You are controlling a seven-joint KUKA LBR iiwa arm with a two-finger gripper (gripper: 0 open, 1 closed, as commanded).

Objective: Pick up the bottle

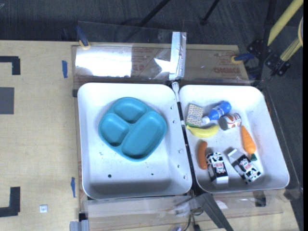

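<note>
Lying on its side in the far part of the right bin, the blue bottle runs its long axis from near-left to far-right, white cap end toward the banana. The left bin holds a blue divided plate. In the right bin a patterned card, a small can, two carrots and two cow-print cartons surround the bottle. The gripper's opening cannot be told.

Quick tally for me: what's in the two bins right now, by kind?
Blue divided plate: 1
Blue bottle: 1
Banana: 1
Carrots: 2
Cow-print cartons: 2
Can: 1
Patterned packet: 1
Total: 9
</note>
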